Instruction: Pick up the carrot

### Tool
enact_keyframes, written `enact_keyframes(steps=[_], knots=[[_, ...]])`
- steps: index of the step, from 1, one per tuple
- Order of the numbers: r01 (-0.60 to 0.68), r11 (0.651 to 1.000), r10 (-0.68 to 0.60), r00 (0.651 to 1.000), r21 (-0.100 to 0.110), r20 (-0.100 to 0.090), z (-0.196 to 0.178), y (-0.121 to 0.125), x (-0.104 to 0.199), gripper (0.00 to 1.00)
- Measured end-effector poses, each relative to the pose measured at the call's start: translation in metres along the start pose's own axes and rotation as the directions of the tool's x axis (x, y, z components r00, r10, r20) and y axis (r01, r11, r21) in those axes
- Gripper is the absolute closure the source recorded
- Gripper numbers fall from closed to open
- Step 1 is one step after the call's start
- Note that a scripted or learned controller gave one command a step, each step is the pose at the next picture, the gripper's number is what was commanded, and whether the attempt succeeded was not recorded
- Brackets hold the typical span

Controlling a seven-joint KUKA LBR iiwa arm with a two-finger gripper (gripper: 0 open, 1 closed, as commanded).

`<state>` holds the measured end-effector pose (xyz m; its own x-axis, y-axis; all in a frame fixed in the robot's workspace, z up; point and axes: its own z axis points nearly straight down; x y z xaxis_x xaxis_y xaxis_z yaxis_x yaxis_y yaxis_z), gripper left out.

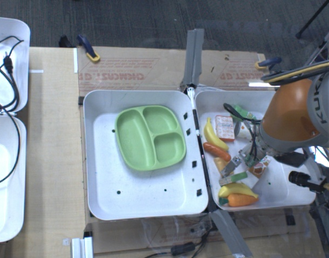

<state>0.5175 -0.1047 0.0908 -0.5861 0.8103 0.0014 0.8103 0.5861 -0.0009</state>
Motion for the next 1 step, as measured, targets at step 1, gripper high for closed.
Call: enact_keyframes(steps=[1], knots=[[-0.005,1.0,0.005,1.0,0.0,-0.001,-0.0087,-0.0009,-0.0012,1.0]])
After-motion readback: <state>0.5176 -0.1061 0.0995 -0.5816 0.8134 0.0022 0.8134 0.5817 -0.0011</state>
